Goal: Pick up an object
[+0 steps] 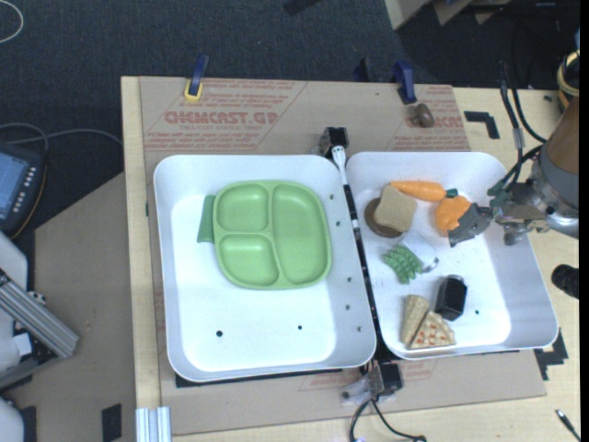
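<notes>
Gripper over right bin, just right of orange piece; finger state impossible to tell; carrot beyond; green plate in left bin

Brown surface printed with red lettering, blue clamp and yellow-tipped clamp on its far edge, dark carpet beyond.

Bench: brown board w/ red print, top clamped by a yellow and a blue clamp. Two white bins directly on it, side by side, touching: left bin, right bin.
</notes>
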Motion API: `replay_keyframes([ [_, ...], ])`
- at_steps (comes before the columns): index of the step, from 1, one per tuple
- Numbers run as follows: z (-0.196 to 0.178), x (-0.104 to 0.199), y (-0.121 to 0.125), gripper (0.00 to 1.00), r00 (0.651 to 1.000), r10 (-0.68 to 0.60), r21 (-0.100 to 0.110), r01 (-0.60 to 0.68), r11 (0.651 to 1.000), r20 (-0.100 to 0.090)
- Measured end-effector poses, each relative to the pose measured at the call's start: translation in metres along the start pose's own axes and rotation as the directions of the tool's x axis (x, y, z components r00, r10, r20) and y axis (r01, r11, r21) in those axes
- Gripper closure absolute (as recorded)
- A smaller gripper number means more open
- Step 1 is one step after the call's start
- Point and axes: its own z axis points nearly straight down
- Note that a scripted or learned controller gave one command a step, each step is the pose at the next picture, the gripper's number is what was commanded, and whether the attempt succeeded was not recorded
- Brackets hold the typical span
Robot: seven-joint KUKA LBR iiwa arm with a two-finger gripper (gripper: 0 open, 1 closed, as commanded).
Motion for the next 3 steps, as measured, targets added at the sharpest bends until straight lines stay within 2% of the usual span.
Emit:
replay_keyframes([
  [1,-0.006,0.000,0.002,0.00,1.000,-0.003,-0.013,0.003,1.000,0.002],
  [3,0.082,-0.004,0.007,0.00,1.000,-0.002,-0.006,0.002,1.000,0.000],
])
